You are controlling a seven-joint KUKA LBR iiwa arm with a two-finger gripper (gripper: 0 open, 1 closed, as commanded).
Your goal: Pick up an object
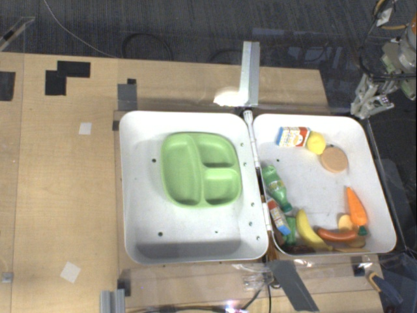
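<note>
- The gripper is seen at the top right, outside the bins and just past the right bin's far right corner. It is small and blurry, so it cannot be told if the claw is released or clenched. Nothing is seen held in it.
- The arm is cut off by the right edge of the view, so very little of it can be made out.
- The things to pick are all kept in the right bin.
- A small box with blue, white and red on it is laid near the far wall. Its label is too small to be read.
- A yellow lemon is placed right beside the box, and a round tan disc is just past the lemon.
- A green bottle is laid along the left wall. No writing on it can be read.
- A smaller bottle with red and blue on it is partly tucked under a banana. Its words are blurred.
- A carrot is rested by the right wall, with its green end near the front corner.
- A red-brown long thing, maybe a hot dog, is pushed against the front wall, and a small orange piece just behind it is hard to name.
- A green divided tray is set in the left bin, well apart from the gripper.
</note>
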